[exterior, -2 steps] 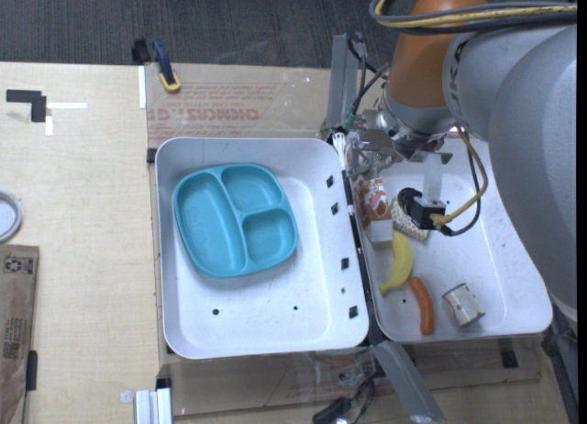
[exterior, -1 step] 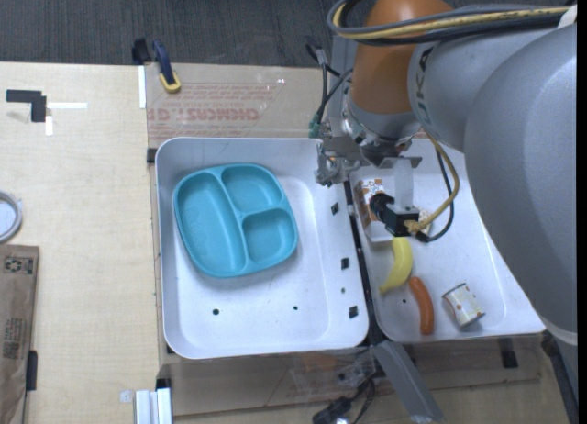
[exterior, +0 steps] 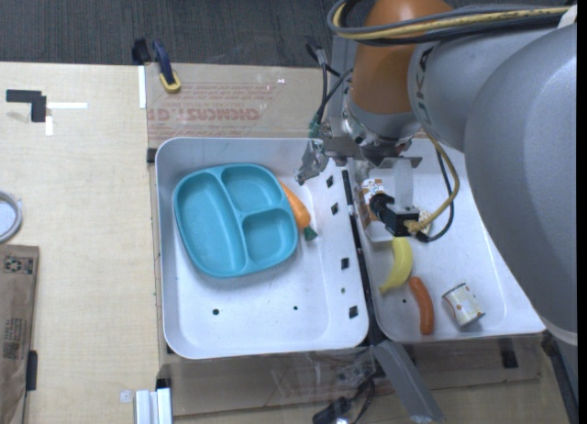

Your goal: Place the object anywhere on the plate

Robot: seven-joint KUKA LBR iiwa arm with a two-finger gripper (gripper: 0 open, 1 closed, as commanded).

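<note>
A light blue plate [exterior: 237,218] with three compartments lies in the left bin [exterior: 248,330], towards its back left. An orange carrot [exterior: 296,207] with a green end lies on the bin floor against the plate's right rim. My gripper [exterior: 359,172] hangs under the orange-banded wrist, over the divider between the two bins and just right of the carrot. The wrist hides most of it. A small brown and white item [exterior: 372,195] sits right below it; I cannot tell whether it is held.
The right bin [exterior: 495,321] holds a yellow banana [exterior: 399,264], a red-orange sausage [exterior: 422,305] and a small pale can [exterior: 461,305]. A black cable loops beside the wrist. The grey arm covers the right bin's back. A blue-yellow clamp [exterior: 163,66] sits at the back left.
</note>
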